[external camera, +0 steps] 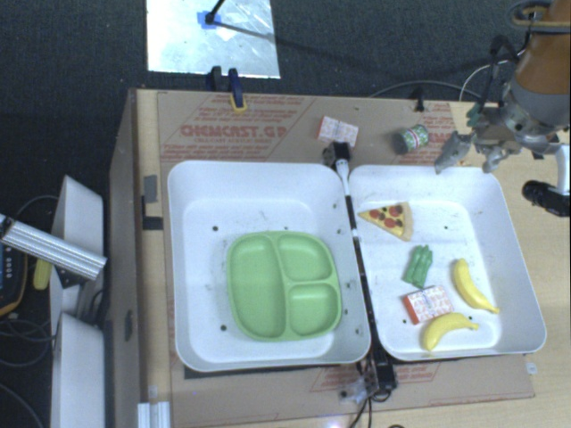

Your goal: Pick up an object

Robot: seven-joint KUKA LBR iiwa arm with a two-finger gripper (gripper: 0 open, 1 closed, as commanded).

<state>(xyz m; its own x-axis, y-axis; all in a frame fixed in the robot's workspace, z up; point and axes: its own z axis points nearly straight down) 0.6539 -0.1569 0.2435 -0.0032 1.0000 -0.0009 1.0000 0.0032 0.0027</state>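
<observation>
since the two-finger gripper (pixel 471 154) hangs spread and empty over the right white bin's (pixel 513 230) far right corner, a straight descent risks the rim, missing the pizza-slice toy (pixel 389 218) mid-far.

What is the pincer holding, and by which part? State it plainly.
Nothing. The pincer hangs open above the right bin's far edge, with no object between its fingers. The pizza slice and bananas lie in the bin.
</observation>
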